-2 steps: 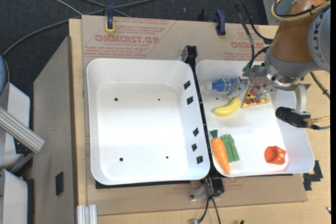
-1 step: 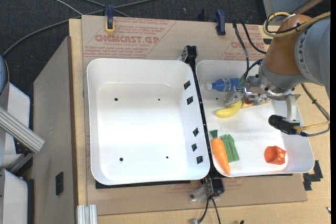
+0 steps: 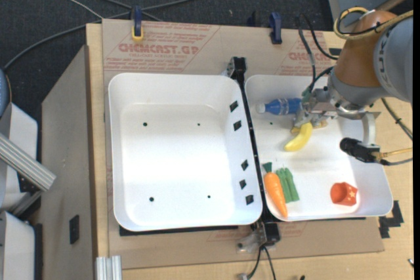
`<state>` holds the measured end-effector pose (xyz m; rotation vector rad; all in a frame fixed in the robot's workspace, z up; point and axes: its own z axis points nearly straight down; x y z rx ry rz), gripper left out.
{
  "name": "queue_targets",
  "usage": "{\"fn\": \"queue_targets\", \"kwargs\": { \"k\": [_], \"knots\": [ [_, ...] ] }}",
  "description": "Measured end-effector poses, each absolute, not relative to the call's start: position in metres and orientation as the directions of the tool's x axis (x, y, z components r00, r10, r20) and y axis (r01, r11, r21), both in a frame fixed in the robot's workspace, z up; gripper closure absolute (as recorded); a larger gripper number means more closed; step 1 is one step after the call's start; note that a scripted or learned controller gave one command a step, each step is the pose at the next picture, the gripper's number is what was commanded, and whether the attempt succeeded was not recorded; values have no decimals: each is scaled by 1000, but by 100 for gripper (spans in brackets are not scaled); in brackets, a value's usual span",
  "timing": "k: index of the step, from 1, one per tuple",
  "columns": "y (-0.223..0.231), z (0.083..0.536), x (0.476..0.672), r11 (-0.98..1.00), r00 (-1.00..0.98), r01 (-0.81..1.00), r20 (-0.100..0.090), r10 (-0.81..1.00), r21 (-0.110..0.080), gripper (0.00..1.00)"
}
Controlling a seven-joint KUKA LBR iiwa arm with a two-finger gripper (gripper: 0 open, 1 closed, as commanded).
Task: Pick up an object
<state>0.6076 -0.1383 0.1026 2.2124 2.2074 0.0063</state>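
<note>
Camera view | you see the gripper (image 3: 308, 122) low in the right bin (image 3: 377, 197), touching the yellow banana (image 3: 298, 138) | beside blue bottle (image 3: 281, 106) | grip state: cannot tell

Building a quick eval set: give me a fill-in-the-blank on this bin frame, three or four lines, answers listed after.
1. The yellow banana lies in the ____ bin.
2. The toy carrot has a ____ leafy top.
3. The gripper sits above the banana and next to the blue ____.
4. The small orange-red cup lies near the right bin's ____ corner.

Answers: right; green; bottle; front right
</note>
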Motion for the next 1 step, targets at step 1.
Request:
{"fn": "queue_targets", "kwargs": {
  "k": [1],
  "knots": [
    [-117, 178, 518, -2, 2, 1000, 4, 1000, -6, 100]
  ]
}}
